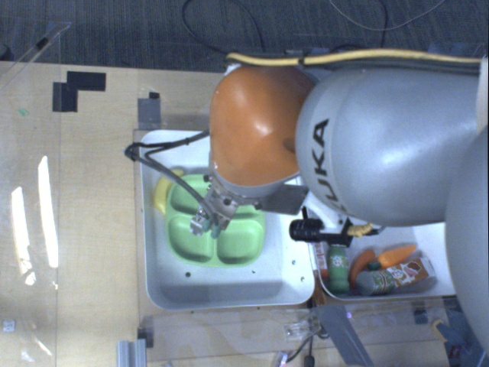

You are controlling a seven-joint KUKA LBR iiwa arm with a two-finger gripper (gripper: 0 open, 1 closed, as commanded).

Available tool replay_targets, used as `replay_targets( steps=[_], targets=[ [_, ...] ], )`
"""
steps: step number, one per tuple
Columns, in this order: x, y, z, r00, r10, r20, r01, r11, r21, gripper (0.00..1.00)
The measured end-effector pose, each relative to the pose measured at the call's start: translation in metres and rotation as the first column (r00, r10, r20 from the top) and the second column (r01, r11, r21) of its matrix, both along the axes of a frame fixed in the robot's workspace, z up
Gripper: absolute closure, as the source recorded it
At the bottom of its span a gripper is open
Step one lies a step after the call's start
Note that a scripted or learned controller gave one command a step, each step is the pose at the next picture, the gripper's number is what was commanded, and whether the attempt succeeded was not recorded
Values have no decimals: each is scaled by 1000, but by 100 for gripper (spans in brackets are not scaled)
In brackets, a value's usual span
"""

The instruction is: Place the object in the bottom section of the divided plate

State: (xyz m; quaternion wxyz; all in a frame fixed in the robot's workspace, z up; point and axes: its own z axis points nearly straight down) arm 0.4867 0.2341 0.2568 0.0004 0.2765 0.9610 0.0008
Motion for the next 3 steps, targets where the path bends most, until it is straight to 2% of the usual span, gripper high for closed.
replay_targets(
  steps=[1, 2, 3],
  targets=[
    [0, 0, -55, 997, 78, -1, -78, 997, -1, 100],
    [19, -1, -150, 996, 87, 12, -87, 996, 1, 100],
    [9, -59, -161, 964, 265, 25, -265, 964, 8, 100]
  ],
)
